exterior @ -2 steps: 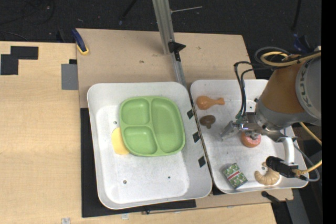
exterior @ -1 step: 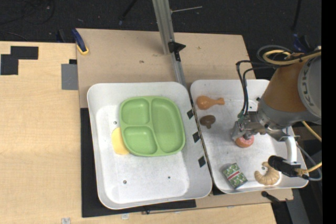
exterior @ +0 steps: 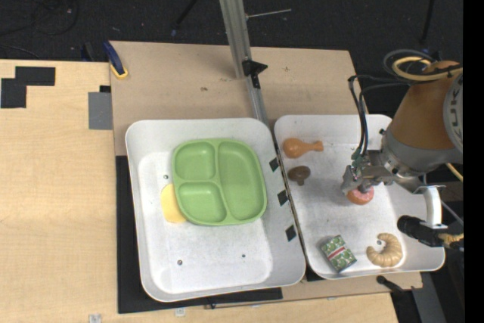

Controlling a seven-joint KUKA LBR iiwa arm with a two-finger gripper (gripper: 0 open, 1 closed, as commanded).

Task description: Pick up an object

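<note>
Gripper down over a pink object in the right bin

The gripper [exterior: 361, 181] sits on the pink object [exterior: 361, 197] near the right bin's [exterior: 333, 134] centre; whether it is open or closed cannot be told. A croissant [exterior: 386, 250] lies at five o'clock, a green packet [exterior: 337, 253] at seven, an orange piece [exterior: 301, 147] at ten.

Bench: tan brown board top [exterior: 189, 79], a lighter wood panel [exterior: 53, 185] abutting on its left. Two shallow white plastic bins sit directly on it side by side, edges touching: left bin [exterior: 215, 268], right bin [exterior: 333, 136]. A black mat [exterior: 125, 238] shows under the left bin. An upright aluminium post [exterior: 234, 19] rises behind the bins.
</note>
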